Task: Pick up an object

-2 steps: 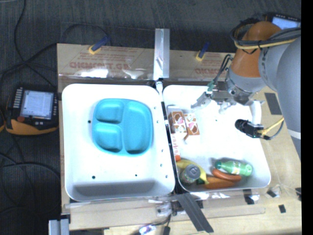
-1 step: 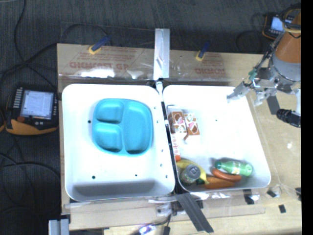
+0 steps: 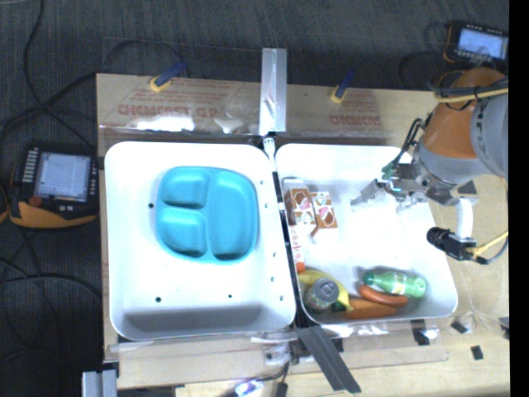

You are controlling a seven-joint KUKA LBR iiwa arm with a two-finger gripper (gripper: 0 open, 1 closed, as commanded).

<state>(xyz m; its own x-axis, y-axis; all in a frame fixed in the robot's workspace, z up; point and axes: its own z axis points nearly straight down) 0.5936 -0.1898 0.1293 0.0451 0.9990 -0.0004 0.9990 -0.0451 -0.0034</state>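
Dark carpet is seen around a pale wooden bench [image 3: 207, 102], on which two shallow white bins are set side by side, with a handheld control pendant [image 3: 54, 180] lying on the floor at the far left. In the left bin [image 3: 132, 296] a blue sectioned plate [image 3: 207, 212] is placed, near the middle and slightly toward the far wall. In the right bin [image 3: 372, 230] a small brown-and-white packet [image 3: 310, 208] is found close to the dividing wall, and along the near wall a green bottle [image 3: 395, 284] is laid on its side, just above an orange carrot-like item [image 3: 376, 304] which it appears to touch; a yellow-and-dark object [image 3: 322, 292] is lodged in the near left corner beside them. The arm [image 3: 463, 139] is reached in from the right, and the gripper [image 3: 388, 190] is held over the far right part of the right bin, well apart from every item. Whether its fingers are spread or closed cannot be told; nothing is seen held between them.
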